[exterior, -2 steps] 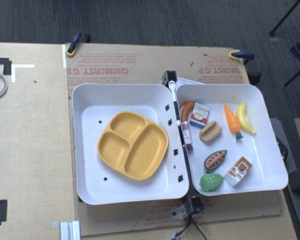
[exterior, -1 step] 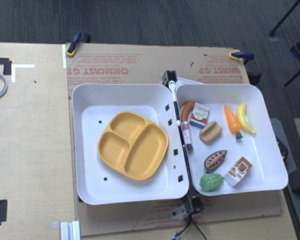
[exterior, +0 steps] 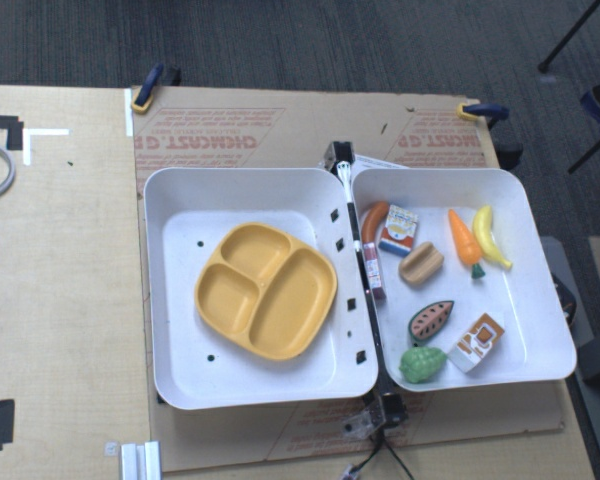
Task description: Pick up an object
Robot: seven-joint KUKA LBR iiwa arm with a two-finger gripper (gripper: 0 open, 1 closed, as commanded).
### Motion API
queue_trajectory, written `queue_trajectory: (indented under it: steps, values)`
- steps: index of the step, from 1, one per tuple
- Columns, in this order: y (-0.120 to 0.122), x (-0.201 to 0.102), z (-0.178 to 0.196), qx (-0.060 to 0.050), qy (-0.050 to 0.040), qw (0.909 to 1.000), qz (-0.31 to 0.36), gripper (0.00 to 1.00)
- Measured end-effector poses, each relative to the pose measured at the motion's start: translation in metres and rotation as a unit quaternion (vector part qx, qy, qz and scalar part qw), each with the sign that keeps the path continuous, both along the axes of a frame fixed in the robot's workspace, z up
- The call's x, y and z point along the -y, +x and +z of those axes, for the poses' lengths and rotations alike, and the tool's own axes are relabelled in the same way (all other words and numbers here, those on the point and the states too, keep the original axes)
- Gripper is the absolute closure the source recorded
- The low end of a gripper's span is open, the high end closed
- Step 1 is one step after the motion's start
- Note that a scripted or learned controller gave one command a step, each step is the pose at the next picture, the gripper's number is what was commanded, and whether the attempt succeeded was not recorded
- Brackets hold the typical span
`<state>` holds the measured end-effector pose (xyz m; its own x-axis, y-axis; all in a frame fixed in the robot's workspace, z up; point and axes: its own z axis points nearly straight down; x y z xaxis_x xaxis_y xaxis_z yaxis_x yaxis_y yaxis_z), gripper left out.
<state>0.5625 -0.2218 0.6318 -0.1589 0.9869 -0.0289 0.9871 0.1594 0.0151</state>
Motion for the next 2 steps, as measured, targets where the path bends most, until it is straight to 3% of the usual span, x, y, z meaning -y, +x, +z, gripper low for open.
queue_trajectory:
  steps: [2]
  values:
    - [0.0026, -0.0003, 0.0185, 0.003, -0.0026, 1.0, 0.002, 1.0]
